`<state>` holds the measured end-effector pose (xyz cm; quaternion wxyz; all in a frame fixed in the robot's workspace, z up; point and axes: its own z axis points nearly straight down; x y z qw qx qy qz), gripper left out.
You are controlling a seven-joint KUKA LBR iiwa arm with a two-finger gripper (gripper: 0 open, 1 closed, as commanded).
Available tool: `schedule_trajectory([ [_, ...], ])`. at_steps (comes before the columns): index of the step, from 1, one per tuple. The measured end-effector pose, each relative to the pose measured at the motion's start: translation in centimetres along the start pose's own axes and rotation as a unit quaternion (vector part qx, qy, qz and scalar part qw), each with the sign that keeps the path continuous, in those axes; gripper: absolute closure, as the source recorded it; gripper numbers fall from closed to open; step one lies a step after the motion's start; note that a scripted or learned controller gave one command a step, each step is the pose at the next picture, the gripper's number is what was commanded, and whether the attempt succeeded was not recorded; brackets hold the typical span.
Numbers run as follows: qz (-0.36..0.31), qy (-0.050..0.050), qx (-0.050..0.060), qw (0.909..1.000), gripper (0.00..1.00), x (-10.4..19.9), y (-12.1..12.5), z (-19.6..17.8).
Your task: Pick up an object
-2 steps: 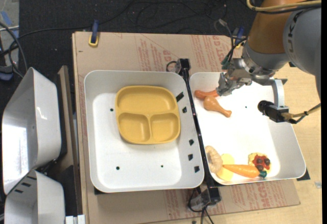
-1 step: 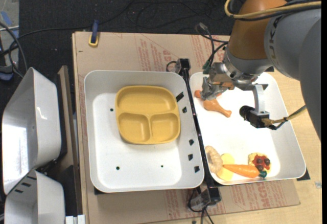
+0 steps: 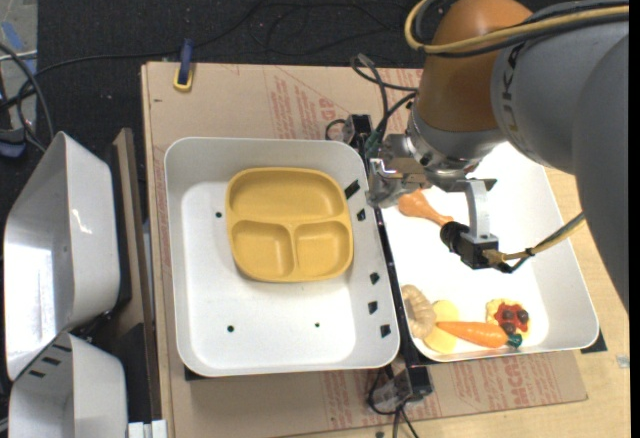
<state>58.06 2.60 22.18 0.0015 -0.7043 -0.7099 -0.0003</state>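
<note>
Cardboard-topped surface (image 3: 270, 91): the drumstick (image 3: 425, 209) lies slanted just under the hand (image 3: 400, 178); can't tell its grip, probably hidden.

In the left white plastic bin (image 3: 200, 326), a yellow three-compartment plastic tray (image 3: 290, 223) fills the upper middle; bare floor lies open to me along its near and left sides. In the right white bin (image 3: 570, 316), my own grey arm (image 3: 560, 96) covers the far half. Toy foods crowd the near edge: an orange carrot (image 3: 470, 332), a beige lump (image 3: 418, 310), a pizza slice (image 3: 507, 314). An orange drumstick (image 3: 425, 208) lies near the divider.
</note>
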Motion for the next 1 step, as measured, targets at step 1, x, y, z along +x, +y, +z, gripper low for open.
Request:
schedule_trajectory([
  [1,0.000,0.000,0.001,1.0000,1.00,5.78,-1.52,0.65],
])
